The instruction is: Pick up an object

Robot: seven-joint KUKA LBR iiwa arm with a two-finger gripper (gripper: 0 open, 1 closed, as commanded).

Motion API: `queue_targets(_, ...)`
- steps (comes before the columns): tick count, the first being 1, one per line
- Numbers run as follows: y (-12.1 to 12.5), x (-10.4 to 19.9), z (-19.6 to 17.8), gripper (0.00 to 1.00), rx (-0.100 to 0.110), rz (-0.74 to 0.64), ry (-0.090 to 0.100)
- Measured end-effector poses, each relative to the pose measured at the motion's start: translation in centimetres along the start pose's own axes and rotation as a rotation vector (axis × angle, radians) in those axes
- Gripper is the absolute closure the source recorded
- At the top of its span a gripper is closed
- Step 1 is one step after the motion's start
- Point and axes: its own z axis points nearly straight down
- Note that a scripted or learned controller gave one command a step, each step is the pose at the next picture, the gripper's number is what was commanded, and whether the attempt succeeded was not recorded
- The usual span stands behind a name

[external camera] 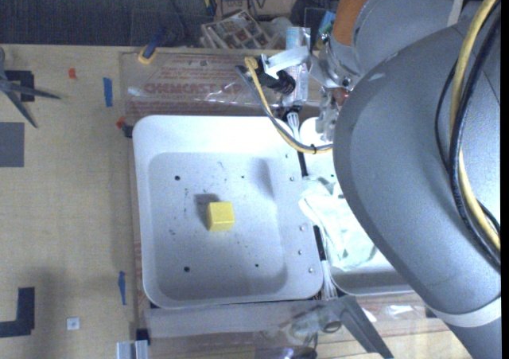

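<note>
A small yellow cube lies on the floor of the left white bin, a little left of its middle. The gripper hangs at the end of the big grey arm, over the seam between the two bins near their far edge. It is well up and to the right of the cube, apart from it. Yellow and black cables loop around the wrist and partly hide it. I see nothing held by the gripper.
A crumpled white and pale green thing lies in the right bin, mostly hidden by the arm. A printed cardboard sheet lies behind the left bin. Wooden bench stretches to the left.
</note>
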Motion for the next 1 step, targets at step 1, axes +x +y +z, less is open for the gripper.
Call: queue_targets(1, 0.65, -4.03, 5.08, 1.00, 0.002, -0.007, -0.007)
